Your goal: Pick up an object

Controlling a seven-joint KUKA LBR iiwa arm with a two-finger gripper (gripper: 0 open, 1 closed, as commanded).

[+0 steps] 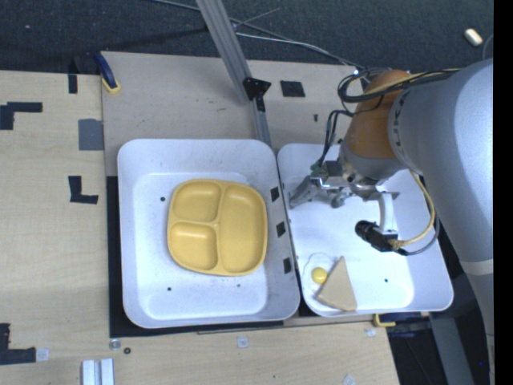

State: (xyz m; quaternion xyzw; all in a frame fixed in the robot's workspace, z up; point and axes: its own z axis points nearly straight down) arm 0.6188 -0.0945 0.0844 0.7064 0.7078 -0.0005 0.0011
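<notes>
Partly hidden under the grey arm, the hand [311, 189] sits at the upper left of the right bin [425, 291]; whether its tips are apart, I cannot tell; a tan wedge [340, 289] lies at lower centre-right beside a small yellow ball [319, 276]; a yellow divided plate [217, 226] fills the left bin [144, 215].

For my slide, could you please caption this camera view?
Arm reaches over right bin holding fried egg and wedge; yellow tray in left bin.
</notes>
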